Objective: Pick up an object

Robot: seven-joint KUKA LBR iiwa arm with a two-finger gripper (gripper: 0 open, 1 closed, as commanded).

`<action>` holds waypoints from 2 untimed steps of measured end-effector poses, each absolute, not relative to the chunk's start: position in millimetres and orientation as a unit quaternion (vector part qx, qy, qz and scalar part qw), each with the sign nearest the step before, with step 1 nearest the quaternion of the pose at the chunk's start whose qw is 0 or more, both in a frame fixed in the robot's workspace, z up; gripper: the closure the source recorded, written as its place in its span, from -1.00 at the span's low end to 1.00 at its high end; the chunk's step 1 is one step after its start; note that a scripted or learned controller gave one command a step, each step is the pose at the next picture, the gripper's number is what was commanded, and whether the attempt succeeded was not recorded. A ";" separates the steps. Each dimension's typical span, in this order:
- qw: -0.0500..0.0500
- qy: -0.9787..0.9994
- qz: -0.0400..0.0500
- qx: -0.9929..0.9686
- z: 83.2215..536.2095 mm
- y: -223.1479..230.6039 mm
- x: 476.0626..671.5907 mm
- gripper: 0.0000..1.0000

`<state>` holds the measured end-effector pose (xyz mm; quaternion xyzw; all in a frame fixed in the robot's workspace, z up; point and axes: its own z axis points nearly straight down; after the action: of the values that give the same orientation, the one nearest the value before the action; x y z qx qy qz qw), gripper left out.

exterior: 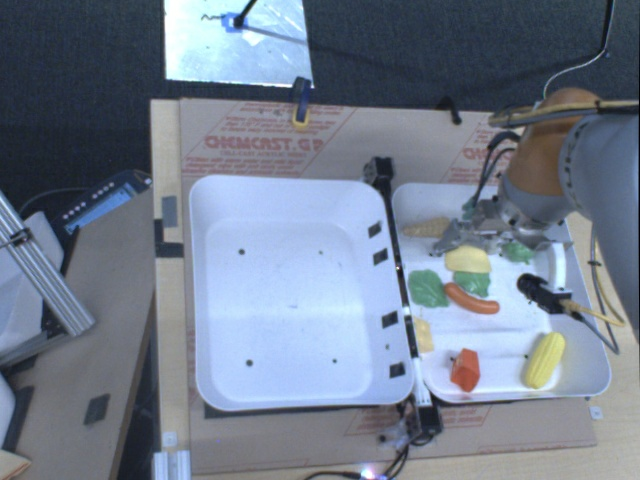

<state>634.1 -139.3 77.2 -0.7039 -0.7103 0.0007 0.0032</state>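
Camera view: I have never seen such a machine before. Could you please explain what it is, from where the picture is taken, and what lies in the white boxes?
The picture comes from one camera, fixed above a bench and looking down at a slant. The grey shape with an orange band is a robot arm, which reaches in from the right. At its end is a gripper, a tool for picking things up. Two shallow white bins stand side by side: the left bin and the right bin. The gripper is over the far part of the right bin. In that bin lie small toy-like foods: a corn cob, a red sausage, a green leaf, an orange-red piece and a yellow piece close by the gripper. I cannot tell whether anything is held.
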 end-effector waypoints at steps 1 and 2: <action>-0.002 -0.709 -0.002 -0.705 97.8 -143.4 636.1 1.00; -0.009 -0.707 -0.003 -0.707 221.4 -196.6 655.4 1.00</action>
<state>655.4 -196.6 221.4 -0.7073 -0.7068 -0.0033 -0.0091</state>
